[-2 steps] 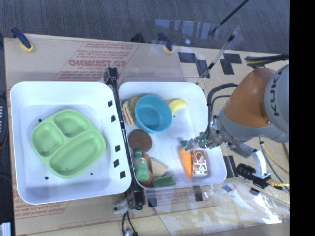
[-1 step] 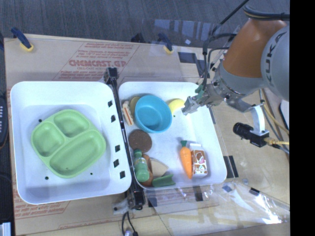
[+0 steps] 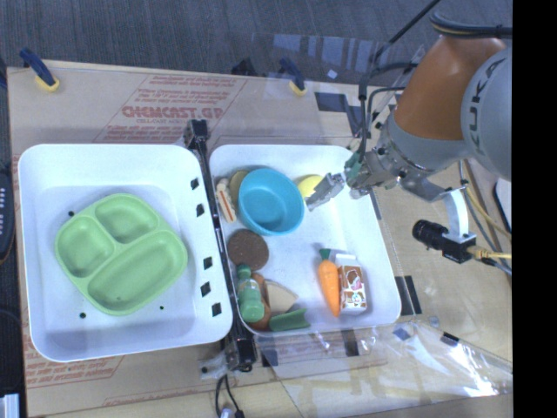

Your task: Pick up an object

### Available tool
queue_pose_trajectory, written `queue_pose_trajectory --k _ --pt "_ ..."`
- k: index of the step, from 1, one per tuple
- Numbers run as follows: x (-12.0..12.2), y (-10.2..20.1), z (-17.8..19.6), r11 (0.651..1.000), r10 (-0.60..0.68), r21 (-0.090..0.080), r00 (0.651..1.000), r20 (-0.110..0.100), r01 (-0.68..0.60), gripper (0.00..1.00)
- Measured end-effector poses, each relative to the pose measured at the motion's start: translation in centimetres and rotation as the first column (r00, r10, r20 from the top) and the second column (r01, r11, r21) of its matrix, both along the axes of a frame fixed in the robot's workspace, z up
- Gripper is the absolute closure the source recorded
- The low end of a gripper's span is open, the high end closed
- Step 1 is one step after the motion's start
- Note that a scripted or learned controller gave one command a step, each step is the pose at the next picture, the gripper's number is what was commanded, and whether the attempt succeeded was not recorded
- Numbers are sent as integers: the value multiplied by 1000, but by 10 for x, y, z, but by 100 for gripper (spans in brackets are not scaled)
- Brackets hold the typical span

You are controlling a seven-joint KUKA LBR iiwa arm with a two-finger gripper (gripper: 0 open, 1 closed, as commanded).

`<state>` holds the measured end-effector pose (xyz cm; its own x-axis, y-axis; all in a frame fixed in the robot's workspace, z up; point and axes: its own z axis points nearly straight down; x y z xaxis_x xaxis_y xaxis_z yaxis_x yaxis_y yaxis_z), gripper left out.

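Note:
My gripper (image 3: 318,193) hangs over the right bin (image 3: 370,233), its tip just right of the blue bowl (image 3: 270,200) and just below a yellow fruit (image 3: 308,184). I see nothing held in it. Also in this bin are a hot dog (image 3: 225,201), a brown round patty (image 3: 247,248), a green bottle (image 3: 251,299), a bread slice (image 3: 280,297), a green pod (image 3: 289,321), a carrot (image 3: 328,286) and a small printed carton (image 3: 352,288).
The left bin (image 3: 35,233) holds a green divided plate (image 3: 122,252). A black divider with clips (image 3: 209,225) runs between the bins. The arm's grey and orange body (image 3: 444,94) crosses above the right bin's far right corner.

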<state>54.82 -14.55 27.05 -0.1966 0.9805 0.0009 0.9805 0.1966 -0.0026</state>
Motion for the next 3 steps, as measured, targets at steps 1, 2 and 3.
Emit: queue_pose_trajectory --k 1,2,3 --pt "-25 -59 -172 1000 13 3 1000 -16 -13 0" --pt "-21 -59 -158 1000 24 2 1000 -10 -24 100" --pt "-21 -59 -158 1000 24 2 1000 -10 -24 0"
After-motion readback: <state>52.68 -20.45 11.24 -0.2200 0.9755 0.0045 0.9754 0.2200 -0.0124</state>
